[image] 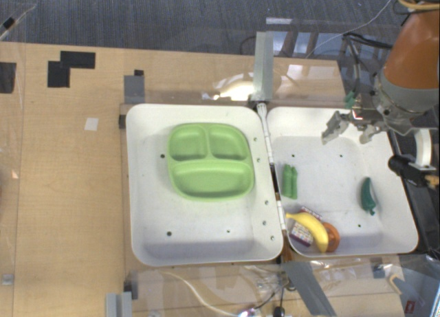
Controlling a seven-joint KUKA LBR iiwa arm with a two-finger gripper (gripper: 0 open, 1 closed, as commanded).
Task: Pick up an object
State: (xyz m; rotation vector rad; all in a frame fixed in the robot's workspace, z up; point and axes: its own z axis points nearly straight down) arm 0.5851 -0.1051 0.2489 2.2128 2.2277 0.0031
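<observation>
Here banana (pixel 307 230) (yellow) slants, long axis upper-left to lower-right.

Two bins are sitting side by side. The left bin (pixel 144 240) is holding a tray (pixel 209 160) near its middle. In the right bin (pixel 405 236), a block (pixel 290 181) is lying by the left wall, a banana (pixel 309 230) is resting at the front against a round fruit (pixel 331 237), and a pepper (pixel 368 195) is lying to the right. The gripper (pixel 351 129) is hanging over that bin's back part.

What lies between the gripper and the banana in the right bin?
In the camera view, bare white bin floor lies between the gripper and the banana.
</observation>
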